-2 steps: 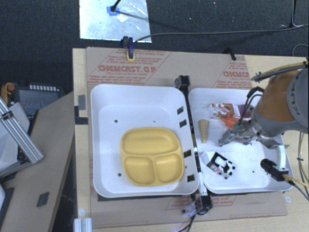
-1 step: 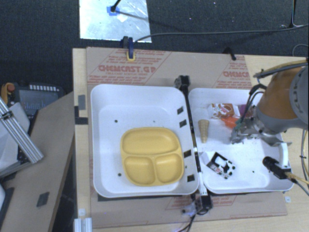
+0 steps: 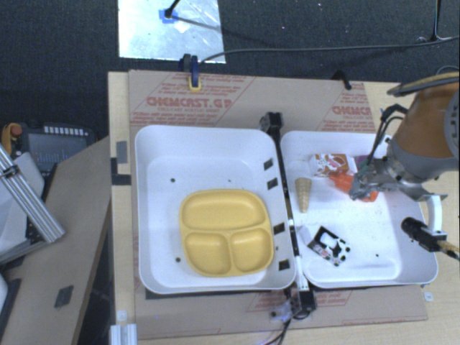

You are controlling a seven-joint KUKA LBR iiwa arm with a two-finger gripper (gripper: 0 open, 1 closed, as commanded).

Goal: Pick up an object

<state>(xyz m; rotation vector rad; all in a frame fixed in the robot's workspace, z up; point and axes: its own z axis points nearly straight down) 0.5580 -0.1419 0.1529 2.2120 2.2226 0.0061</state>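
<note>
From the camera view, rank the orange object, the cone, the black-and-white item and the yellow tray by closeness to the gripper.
Gripper is over the right bin.
1. Orange object, right beside it
2. Cone, right bin's left part
3. Black-and-white item, right bin's front
4. Yellow tray, left bin

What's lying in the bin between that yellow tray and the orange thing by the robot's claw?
In the camera view, between the yellow divided tray and the orange object lie the bins' black-clipped rims and a small tan cone.

Single fixed camera above the bench (image 3: 237, 85), looking down aslant, both white bins (image 3: 154, 149) framed
</note>
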